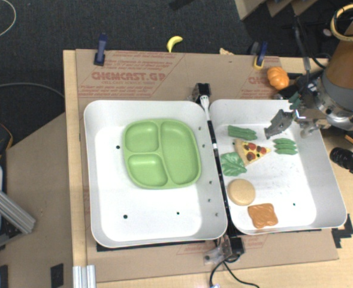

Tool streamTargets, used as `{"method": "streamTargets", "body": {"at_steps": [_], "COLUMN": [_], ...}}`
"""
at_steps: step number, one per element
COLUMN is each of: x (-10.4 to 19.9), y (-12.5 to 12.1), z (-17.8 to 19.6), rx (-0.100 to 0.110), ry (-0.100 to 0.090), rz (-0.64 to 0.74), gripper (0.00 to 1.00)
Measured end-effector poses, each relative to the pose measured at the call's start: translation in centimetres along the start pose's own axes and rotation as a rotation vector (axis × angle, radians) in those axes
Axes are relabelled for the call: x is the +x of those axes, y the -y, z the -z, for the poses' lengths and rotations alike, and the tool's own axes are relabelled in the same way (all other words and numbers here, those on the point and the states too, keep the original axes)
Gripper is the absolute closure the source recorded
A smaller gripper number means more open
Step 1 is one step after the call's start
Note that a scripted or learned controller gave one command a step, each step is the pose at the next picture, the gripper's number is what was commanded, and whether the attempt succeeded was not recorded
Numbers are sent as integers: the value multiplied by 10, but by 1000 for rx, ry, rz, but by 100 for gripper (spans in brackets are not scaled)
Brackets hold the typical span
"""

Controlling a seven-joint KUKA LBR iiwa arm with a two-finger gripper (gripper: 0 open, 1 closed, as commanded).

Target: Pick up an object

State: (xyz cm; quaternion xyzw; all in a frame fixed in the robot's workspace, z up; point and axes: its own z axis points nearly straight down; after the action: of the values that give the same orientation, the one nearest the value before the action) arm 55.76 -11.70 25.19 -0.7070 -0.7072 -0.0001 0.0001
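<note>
From above, two shallow white bins with rounded corners are sitting side by side on a brown cardboard-covered desk (pixel 134 77) printed with red lettering. The left bin (pixel 104 221) is holding a glossy light-green plate (pixel 162 153), rounded-square and split into three compartments. The right bin (pixel 320 197) is carrying small toy foods. A flat green strip (pixel 242 132) is lying near the bin's upper middle, and a ridged green piece (pixel 285 146) is lying to its right. A pizza slice (pixel 250 151), yellow with red dots and wedge-shaped, is resting between them and a little lower. A crinkled green leaf (pixel 232 163) is lying just beside the pizza slice on its left. Below the leaf, a smooth tan disc (pixel 241 192) is sitting, and a rough orange-brown square (pixel 262 215) is lying near it, toward the bin's front edge.

The grey arm is reaching in from the right, its end effector (pixel 279 125) hanging over the right bin's upper part, between the strip and the ridged piece. Whether its fingers are apart or together I cannot tell. A small orange fruit (pixel 277 77) and a yellow banana (pixel 174 42) are lying beyond the bins.
</note>
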Motion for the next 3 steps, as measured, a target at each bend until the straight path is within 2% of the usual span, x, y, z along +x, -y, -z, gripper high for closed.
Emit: {"method": "streamTargets", "body": {"at_steps": [1,2,3], "x": [69,160,154], "y": [34,53,52], "z": [59,132,138], "rx": [-7,-10,-5], "ry": [-1,-3,0], "rz": [8,12,1], "gripper": [0,0,100]}}
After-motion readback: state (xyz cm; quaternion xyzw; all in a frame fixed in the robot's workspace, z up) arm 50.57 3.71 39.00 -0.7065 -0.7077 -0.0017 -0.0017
